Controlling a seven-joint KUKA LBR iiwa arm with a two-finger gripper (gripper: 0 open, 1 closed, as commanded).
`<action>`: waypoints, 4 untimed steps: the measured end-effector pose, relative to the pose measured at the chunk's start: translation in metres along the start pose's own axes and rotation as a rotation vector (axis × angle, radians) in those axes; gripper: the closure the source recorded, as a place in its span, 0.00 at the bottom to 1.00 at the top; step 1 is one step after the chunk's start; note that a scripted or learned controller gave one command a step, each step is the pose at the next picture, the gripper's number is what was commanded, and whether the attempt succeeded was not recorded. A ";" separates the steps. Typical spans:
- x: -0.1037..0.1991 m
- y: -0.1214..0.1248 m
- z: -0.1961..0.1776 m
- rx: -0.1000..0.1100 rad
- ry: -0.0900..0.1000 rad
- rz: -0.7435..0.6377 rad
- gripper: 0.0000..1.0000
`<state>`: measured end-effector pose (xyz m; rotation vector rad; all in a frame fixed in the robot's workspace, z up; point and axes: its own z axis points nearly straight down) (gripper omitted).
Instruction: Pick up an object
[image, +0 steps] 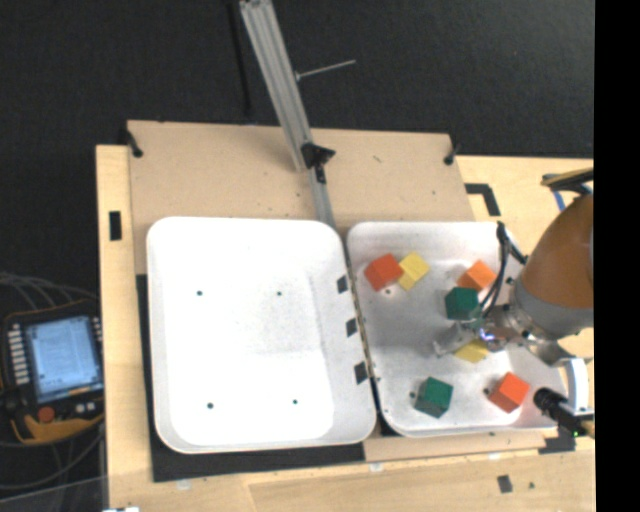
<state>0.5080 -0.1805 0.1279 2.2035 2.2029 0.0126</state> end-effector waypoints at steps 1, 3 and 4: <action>-0.001 0.002 -0.009 -0.006 -0.002 0.010 1.00; 0.000 0.006 -0.108 0.015 0.010 -0.005 1.00; -0.002 0.009 -0.162 0.016 0.010 -0.005 1.00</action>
